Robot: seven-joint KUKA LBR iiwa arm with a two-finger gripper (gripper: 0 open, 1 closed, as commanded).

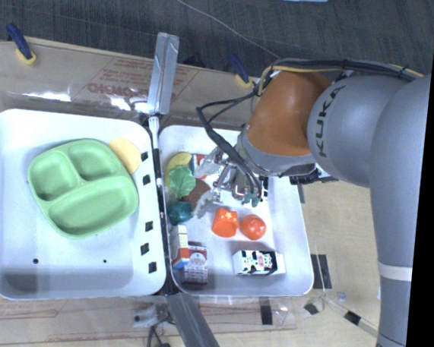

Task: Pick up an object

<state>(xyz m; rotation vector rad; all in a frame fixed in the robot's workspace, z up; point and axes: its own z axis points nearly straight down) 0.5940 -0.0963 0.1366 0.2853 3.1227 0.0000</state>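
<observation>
Whether the jaws are spread or closed cannot be told; the gripper [230,184] hangs low inside the right bin [296,237], under the grey arm [359,129] with its orange band. Just below the gripper lie an orange cup [225,222] and a red tomato [253,227], side by side. Left of the gripper sit a green leafy toy [180,179] and a yellow piece [178,160]. Farther below it rest a black-and-white carton [258,262] and a small red box [192,259]. The left bin [3,255] holds a green divided plate [84,187] and a yellow sponge [126,152].
</observation>
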